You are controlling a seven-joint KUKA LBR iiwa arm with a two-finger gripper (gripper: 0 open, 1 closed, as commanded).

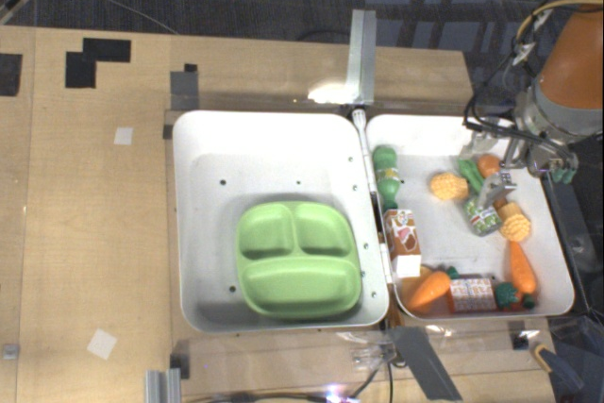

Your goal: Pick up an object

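We see two shallow white bins with rounded corners and a smooth, matte plastic look, side by side on a pale wooden bench [75,250]. The left bin [203,151] holds a glossy green tray [297,258], rounded and split into three compartments, lying toward six o'clock of that bin.

The right bin [557,293] holds small toy foods. At its nine o'clock edge lie a green bottle [385,170] and, below it, a brown and white carton [403,236]. Along six o'clock we find an orange carrot [429,288] beside a dark red packet [470,292]. Near the centre sits a bumpy yellow piece [448,186]; toward three o'clock lie a small green-labelled can [484,219], another knobbly yellow piece [515,226] and a second carrot [522,269].

The arm enters from two o'clock, its orange band [576,71] above a grey wrist, dark cables looping beside it. The gripper [497,189] points down into the bin's upper right, just above the can and beside an orange and green piece [478,169]. Its metal fingers [493,193] merge with the clutter, so we cannot tell whether they stand apart or together, or whether anything sits between them. The arm's upper part is cut off by the frame.
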